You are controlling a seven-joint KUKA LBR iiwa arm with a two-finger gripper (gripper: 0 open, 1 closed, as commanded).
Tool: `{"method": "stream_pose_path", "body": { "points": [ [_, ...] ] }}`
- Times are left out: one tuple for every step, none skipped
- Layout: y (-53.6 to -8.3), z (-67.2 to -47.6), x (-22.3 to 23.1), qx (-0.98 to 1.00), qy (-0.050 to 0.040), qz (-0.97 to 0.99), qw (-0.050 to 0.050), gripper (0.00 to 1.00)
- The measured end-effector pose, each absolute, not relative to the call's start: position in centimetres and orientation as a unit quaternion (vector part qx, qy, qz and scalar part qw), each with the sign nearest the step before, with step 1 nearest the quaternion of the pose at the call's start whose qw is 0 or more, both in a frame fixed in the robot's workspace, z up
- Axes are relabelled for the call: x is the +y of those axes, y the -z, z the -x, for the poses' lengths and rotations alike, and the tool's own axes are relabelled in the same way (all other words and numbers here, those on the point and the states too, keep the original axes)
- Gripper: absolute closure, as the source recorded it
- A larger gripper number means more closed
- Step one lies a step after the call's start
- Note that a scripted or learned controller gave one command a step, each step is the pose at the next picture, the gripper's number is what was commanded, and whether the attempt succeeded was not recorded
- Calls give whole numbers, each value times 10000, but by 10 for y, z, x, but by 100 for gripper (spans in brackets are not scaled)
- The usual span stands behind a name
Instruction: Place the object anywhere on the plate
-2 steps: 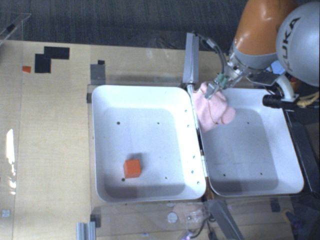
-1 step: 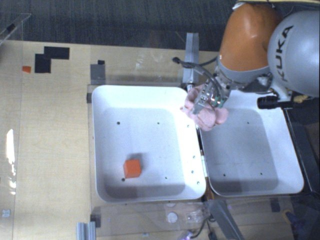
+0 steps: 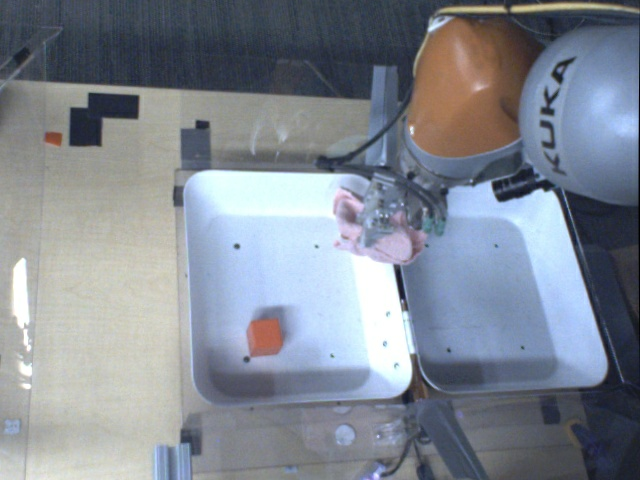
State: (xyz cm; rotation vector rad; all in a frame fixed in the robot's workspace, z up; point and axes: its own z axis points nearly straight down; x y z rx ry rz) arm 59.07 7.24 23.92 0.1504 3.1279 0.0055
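Observation:
A small orange block (image 3: pixel 265 337) lies on the floor of the left bin (image 3: pixel 215 268), near its front. A pink, flat-looking thing (image 3: pixel 398 248), which may be the plate, sits at the left bin's far right side against the wall shared with the right bin. My gripper (image 3: pixel 385 216) hangs directly over this pink thing and hides its middle. I cannot tell whether the gripper touches it. The orange block is far from the gripper, to the front left.
The right bin (image 3: pixel 510 308) lies under the arm's orange band (image 3: pixel 465 88) and grey wrist (image 3: pixel 585 108). Black and orange markers (image 3: pixel 95 118) sit on the wooden bench at the far left. A metal bracket (image 3: pixel 195 146) stands behind the left bin.

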Motion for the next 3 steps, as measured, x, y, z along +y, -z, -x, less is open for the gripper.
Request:
{"method": "stream_pose_path", "body": {
  "points": [
    [-239, -566, 122, 10000, -18, 13, 41, 100],
    [-228, -531, 157, 10000, -16, 19, 27, 100],
    [-228, -532, 156, 10000, -17, 16, 31, 0]
  ]
}}
